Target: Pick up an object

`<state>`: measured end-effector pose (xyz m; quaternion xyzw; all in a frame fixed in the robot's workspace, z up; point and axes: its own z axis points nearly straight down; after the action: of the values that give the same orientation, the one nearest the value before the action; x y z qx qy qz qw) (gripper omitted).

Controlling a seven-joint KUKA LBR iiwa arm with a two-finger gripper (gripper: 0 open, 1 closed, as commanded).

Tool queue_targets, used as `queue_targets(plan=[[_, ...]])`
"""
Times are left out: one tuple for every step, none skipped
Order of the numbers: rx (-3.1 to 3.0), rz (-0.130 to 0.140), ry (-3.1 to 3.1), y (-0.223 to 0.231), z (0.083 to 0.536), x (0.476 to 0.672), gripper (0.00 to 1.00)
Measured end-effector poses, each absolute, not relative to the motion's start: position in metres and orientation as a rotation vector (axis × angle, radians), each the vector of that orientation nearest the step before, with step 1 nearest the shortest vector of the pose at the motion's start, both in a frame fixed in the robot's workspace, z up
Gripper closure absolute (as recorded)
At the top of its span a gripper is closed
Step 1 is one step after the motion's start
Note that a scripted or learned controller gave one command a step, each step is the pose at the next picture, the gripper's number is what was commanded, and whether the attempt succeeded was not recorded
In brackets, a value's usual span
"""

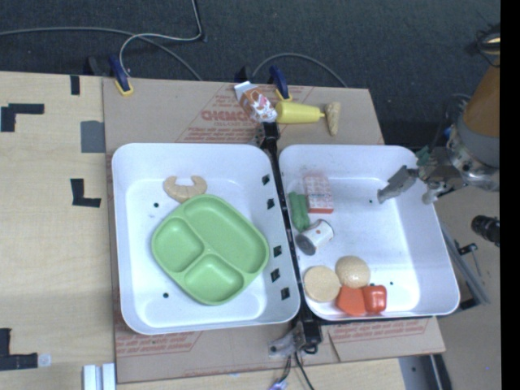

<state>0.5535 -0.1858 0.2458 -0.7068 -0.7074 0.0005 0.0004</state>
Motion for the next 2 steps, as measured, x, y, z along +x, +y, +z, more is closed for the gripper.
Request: queue_targets(plan=[[-2.217, 0.002, -2.222, -0.127, 0.163, 0.588, 0.00], [-2.222, -0.007, -2.227, -0.100, 0.089, 0.610, 0.00]])
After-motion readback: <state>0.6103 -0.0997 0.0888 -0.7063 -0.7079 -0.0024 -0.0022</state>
